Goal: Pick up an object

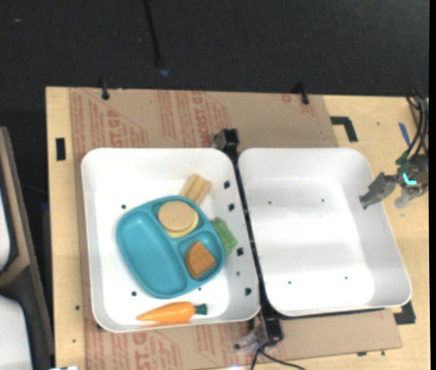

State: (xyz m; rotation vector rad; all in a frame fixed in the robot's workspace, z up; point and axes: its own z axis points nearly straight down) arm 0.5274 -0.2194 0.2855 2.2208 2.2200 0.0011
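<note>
Gripper (388, 190) at right bin's (318, 284) right rim, fingers spread, pinching nothing. Blue divided tray (152, 257), carrot (170, 312), wooden peg (196, 188) in left bin (102, 206).

At the far right of the camera view, the claw (387, 190) shows at about mid-height in the picture. Its two grey fingers (373, 191) are spread apart, one reaching toward the left and slightly downward, the other standing close to the right edge. Nothing sits between them. Just above the fingers, a small teal-lit spot marks the body of the claw, with thin dark cables rising from it toward the upper right. The rest of the arm is cut off by the view's edge, so its wrist and pose cannot be told.
</note>
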